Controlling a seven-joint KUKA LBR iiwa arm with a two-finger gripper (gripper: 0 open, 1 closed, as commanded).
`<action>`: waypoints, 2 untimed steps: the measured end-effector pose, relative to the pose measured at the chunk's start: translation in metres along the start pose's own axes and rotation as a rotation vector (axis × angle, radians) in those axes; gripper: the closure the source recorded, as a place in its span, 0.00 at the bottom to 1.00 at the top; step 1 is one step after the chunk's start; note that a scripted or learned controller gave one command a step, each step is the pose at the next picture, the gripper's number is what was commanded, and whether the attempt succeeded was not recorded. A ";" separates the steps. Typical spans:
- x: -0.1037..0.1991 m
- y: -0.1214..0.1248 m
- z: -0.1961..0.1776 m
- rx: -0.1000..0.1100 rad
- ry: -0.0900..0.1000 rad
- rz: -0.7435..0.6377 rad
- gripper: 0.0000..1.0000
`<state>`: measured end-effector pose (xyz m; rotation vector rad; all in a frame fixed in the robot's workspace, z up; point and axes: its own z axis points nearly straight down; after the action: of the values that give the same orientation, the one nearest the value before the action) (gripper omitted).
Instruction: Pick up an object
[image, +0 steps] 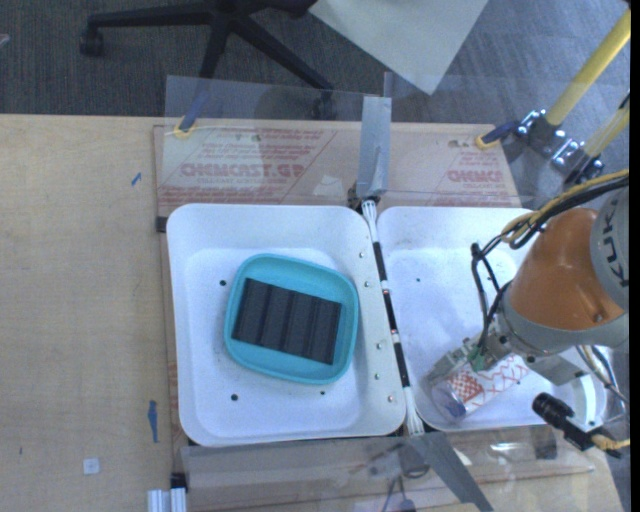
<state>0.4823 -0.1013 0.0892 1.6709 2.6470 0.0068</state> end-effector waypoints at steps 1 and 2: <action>-0.001 0.001 -0.010 -0.004 -0.003 0.002 1.00; -0.001 0.001 -0.010 -0.004 -0.003 0.002 0.00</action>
<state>0.4835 -0.1020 0.0995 1.6717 2.6412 0.0095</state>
